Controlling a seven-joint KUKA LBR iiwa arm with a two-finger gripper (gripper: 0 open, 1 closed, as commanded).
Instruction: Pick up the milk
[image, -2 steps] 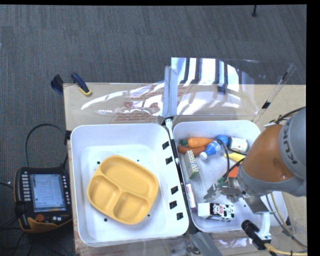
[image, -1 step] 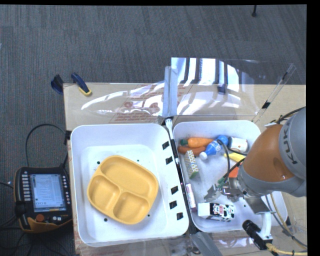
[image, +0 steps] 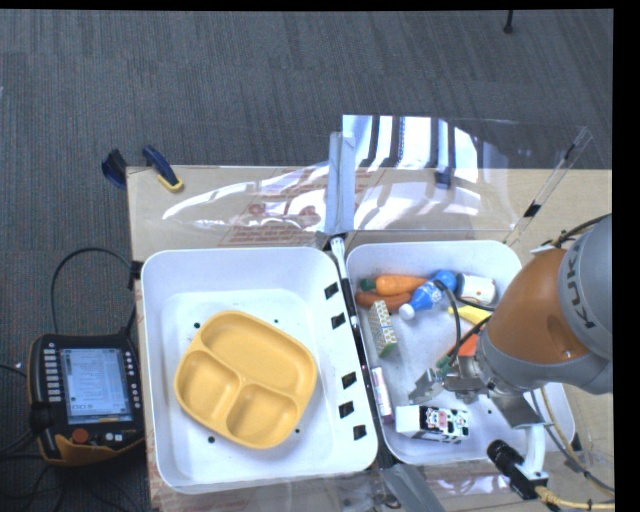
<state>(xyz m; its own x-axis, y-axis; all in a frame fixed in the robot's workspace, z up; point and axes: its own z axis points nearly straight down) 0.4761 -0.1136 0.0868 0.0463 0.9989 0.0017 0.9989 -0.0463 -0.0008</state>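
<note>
White milk carton — arm overhead, fingers hidden

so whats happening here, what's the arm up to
A grey and orange robot arm reaches into the right bin, its gripper low just above a small milk carton lying on its side near the front edge. The carton is not held yet. A carrot, a blue bottle and other small items lie further back. The left bin holds a yellow divided plate.

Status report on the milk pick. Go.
Gripper low in the right bin, just above the milk carton. Carton lying on the bin floor, not held. Nothing blocking it.
</note>
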